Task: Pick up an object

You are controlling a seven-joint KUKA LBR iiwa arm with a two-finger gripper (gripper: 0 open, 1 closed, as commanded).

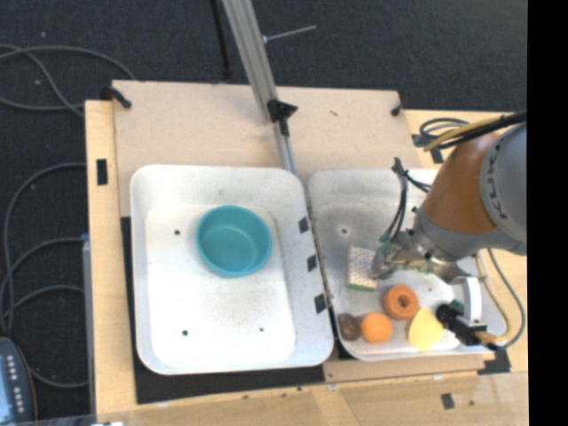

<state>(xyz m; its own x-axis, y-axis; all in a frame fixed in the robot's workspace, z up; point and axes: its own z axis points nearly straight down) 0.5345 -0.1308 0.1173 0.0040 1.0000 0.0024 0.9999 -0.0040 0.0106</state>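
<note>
Even, fairly bright overhead light washes out the white bins (160, 238) with mild glare, and shadows are faint. The picture is soft and grainy, and the dark floor (53, 25) loses detail.

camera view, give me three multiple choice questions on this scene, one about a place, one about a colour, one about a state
1. Where is the bowl?
A. in the left bin
B. in the right bin
C. on the bare bench

2. What colour is the ring?
A. blue
B. orange
C. white

3. How does the bowl stand?
A. flipped upside down
B. on its side
C. upright, opening upward

Answers:
1. A, the bowl sits alone in the left bin, far from the gripper.
2. B, the ring is orange, lying near the orange ball and the yellow object.
3. C, its hollow inside faces the camera.
</note>
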